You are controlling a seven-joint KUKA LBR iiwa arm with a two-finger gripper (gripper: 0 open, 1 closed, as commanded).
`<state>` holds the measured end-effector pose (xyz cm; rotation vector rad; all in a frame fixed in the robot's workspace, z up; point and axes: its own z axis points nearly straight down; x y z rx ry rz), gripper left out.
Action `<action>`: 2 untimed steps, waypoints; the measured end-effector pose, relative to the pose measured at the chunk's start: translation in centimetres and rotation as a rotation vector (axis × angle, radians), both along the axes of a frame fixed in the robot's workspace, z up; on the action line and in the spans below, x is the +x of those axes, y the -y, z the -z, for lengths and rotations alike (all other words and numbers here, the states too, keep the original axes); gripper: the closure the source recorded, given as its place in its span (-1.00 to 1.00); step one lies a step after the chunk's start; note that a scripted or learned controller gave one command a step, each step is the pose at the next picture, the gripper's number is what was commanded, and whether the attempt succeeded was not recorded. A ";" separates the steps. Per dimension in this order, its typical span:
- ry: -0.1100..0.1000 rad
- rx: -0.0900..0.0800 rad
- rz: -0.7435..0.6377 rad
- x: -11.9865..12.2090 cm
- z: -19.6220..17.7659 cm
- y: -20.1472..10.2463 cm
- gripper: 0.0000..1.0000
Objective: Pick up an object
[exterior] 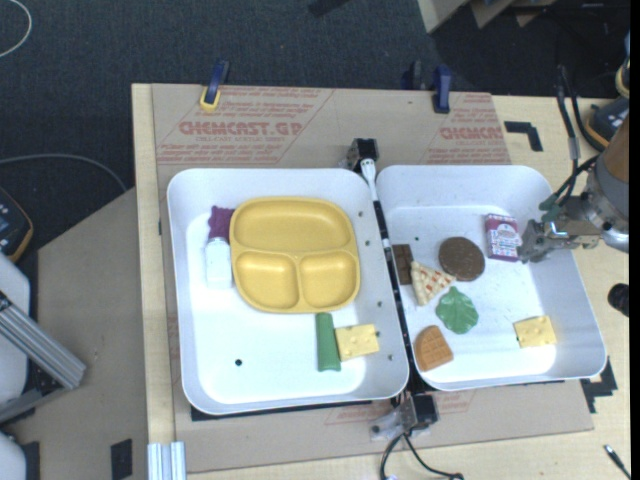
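Toys crowd my right bin (pixel 570 268), so I've parked the gripper (pixel 533 240) beside the red carton (pixel 502 236). Whether its fingers are apart or together, I can't tell.

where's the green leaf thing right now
The green leaf lies in the right bin, below the brown round patty and above the waffle piece.

A tan bench (pixel 150 268) fills the frame's middle, bearing 2 white bins, the left bin (pixel 185 298) touching the right bin (pixel 575 313).
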<state>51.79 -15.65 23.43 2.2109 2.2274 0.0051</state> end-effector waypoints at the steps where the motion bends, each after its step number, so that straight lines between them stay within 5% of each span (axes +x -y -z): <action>1: -0.001 0.001 0.000 2.3 0.0 -5.6 1.00; 2: -0.001 0.000 0.001 3.4 0.2 -11.9 1.00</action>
